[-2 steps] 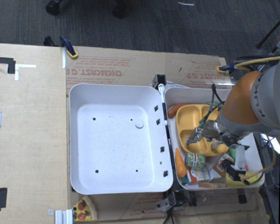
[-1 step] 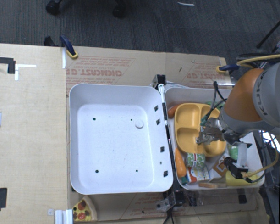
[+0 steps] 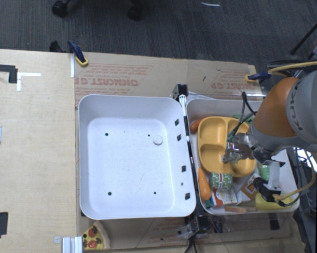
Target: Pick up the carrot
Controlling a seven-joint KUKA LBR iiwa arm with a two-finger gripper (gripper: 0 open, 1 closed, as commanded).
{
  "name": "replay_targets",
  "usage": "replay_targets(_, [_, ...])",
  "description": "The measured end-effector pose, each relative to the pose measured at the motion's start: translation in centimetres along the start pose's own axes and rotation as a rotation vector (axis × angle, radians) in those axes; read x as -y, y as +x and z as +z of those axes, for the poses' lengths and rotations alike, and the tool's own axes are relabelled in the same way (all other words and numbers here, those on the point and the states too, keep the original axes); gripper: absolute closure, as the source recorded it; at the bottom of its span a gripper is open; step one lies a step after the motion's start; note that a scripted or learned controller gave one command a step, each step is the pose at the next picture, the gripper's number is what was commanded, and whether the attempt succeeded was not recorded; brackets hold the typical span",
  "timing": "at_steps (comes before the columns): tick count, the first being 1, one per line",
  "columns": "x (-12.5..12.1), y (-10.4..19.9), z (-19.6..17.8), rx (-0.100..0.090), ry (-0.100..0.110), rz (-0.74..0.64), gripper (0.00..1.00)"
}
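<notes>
The carrot (image 3: 203,185) is a slim orange piece lying lengthwise along the left wall of the right bin (image 3: 195,150), near its front. My gripper (image 3: 232,151) hangs over the yellow divided dish (image 3: 214,135) in the middle of that bin. It is to the right of the carrot and further back, apart from it. The arm's grey wrist and orange band (image 3: 277,109) hide the bin's right rear part.
A green-labelled packet (image 3: 222,181) lies just right of the carrot, with several small items (image 3: 260,194) along the front right. Another orange object (image 3: 194,125) sits at the dish's back left. The left bin (image 3: 85,147) holds a small white disc (image 3: 157,140).
</notes>
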State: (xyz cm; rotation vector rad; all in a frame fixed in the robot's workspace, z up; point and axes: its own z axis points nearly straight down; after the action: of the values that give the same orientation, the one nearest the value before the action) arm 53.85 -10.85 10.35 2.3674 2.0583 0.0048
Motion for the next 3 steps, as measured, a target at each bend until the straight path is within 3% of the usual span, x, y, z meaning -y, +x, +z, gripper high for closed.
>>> replay_targets(1, [-5.1,-2.3,0.7,-0.026,0.058,0.312,0.0])
replay_targets(2, [-7.5,-4.0,1.1,-0.059,0.114,0.156,0.0])
replay_targets(3, [-0.7,1.4,0.4,-0.007,0.0,0.576,0.0])
